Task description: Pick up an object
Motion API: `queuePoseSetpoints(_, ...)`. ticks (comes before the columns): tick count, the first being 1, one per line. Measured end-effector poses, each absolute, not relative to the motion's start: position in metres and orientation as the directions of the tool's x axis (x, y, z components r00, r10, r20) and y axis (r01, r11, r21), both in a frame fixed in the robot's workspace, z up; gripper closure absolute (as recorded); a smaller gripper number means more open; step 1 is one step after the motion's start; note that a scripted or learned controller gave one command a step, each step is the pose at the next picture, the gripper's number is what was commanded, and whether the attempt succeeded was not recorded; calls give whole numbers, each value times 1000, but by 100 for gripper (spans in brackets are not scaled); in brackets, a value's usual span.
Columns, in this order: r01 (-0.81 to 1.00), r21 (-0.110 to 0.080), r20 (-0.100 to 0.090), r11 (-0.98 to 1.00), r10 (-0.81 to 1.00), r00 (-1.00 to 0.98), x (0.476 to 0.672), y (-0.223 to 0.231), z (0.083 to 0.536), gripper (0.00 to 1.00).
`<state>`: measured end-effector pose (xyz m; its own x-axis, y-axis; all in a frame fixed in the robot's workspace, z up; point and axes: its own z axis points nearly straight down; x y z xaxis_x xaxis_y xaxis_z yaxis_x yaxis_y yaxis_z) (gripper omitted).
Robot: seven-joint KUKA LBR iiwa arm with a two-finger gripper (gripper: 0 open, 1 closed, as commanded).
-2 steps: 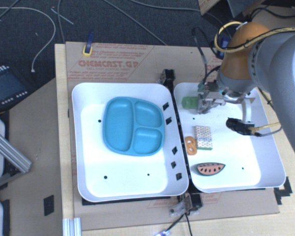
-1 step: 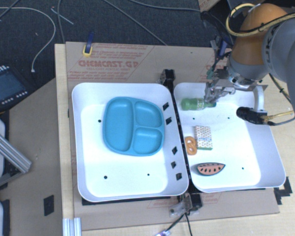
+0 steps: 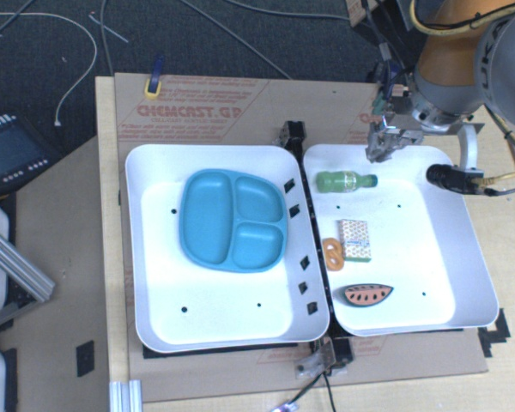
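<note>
Looking down at a slant on a cardboard-covered bench, the camera shows two shallow white bins side by side. In the left bin (image 3: 154,256) lies a blue divided plate (image 3: 233,220) with three compartments, near the bin's middle. In the right bin (image 3: 446,256) a small green bottle (image 3: 345,181) lies on its side near the far left corner. Below it sits a small patterned box (image 3: 354,239), with an orange pretzel-shaped piece (image 3: 332,253) just beside it on the left. Nearer the front edge lies a toy watermelon slice (image 3: 367,294). A grey arm with an orange band (image 3: 463,11) reaches in from the right. Its gripper (image 3: 379,151) hangs over the far rim of the right bin, just above and to the right of the bottle, with nothing between its tips. Whether it is spread or closed cannot be told from this angle.
</note>
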<state>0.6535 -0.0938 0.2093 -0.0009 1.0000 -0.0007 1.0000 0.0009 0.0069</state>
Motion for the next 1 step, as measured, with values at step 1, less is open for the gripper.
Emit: queuePoseSetpoints(1, 1000, 8, -1, 2, 1000, -2, 665, -91, 263, 100)
